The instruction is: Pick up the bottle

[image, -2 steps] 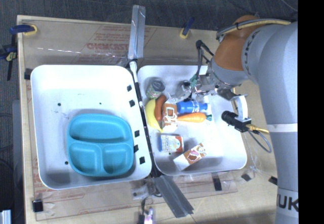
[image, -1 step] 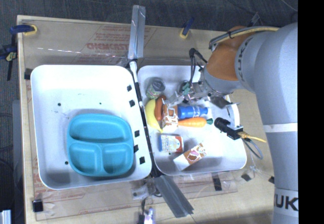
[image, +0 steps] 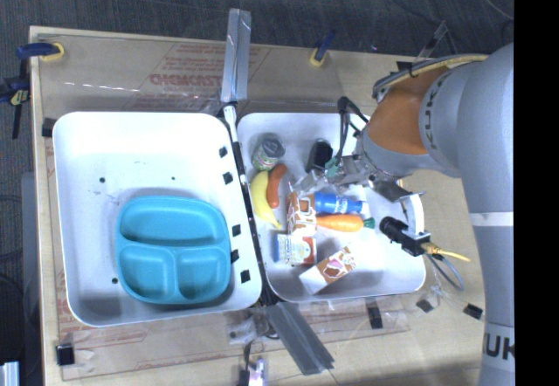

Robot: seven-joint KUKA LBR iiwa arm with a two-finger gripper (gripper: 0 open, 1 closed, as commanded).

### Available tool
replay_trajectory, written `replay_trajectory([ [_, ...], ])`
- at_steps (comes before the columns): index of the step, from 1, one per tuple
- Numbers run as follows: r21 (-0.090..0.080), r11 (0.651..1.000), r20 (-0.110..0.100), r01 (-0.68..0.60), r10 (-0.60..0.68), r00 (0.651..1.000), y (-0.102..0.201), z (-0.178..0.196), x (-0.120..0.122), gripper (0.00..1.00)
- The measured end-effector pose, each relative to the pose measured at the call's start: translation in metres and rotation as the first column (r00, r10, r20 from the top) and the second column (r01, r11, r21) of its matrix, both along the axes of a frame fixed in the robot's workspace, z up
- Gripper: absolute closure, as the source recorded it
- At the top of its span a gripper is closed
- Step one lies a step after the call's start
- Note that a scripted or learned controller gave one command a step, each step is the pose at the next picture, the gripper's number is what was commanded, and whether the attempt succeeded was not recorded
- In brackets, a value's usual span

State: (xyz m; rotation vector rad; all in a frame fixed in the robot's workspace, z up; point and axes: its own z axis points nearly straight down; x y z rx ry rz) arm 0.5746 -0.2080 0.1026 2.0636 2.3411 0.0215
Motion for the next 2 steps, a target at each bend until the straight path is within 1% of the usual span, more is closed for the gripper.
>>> replay_trajectory([
  [2, -0.007, 1.000, 0.015, 0.016, -0.016, 1.000, -0.003, 0.001, -0.075, 0.00],
])
